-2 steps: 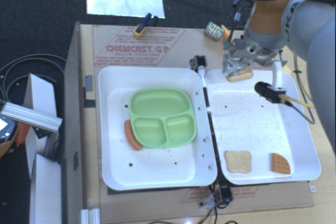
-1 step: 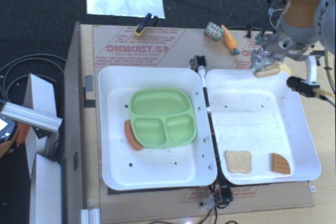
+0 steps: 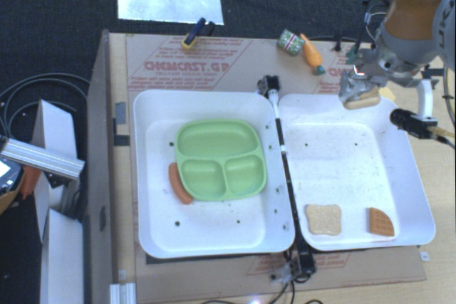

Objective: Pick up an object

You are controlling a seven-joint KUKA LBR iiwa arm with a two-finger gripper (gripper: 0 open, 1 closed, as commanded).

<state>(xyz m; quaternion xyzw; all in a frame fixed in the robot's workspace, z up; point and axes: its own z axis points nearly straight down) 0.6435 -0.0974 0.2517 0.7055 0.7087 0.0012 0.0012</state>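
Hovering over the far right corner of the right bin [image 3: 407,153], the gripper [image 3: 358,90] hangs from the grey arm [image 3: 417,3] with a pale tan, flat piece [image 3: 363,101] right at its tip; whether that piece is truly pinched cannot be told, and how the jaws stand cannot be told either. Well below the jaws, near the bin's front edge, lie a slice of toast [image 3: 323,218] and, just to its right, an orange waffle wedge [image 3: 380,222], the two apart from each other. Far to the left of the jaws, in the left bin [image 3: 153,153], sits a green divided plate [image 3: 219,159], with a toy sausage [image 3: 179,184] just beside its left rim. Up and to the left of the jaws, outside the bins on the cardboard sheet [image 3: 214,64], rest a toy carrot [image 3: 311,53] and a small green can [image 3: 291,41] close together.
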